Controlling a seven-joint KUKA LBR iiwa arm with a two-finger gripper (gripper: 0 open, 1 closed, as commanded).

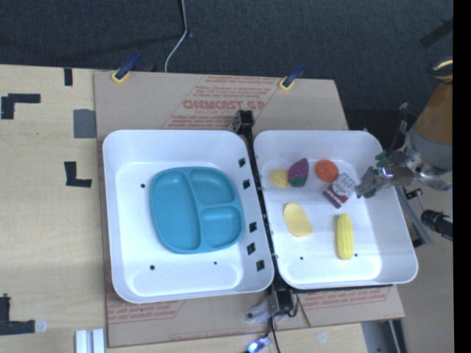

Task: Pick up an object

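Observation:
The right bin holds several toy foods: a small yellow piece, a purple one, an orange-red ball, a small red and white packet, a pale yellow oval and a corn cob. My gripper hangs over the bin's right side, just right of the packet. Nothing shows between its fingers.
The left bin carries a blue divided plate. A black hinge strip runs between the bins. Both sit on a cardboard sheet held by clamps at the back. The arm's wrist stands past the right bin's edge.

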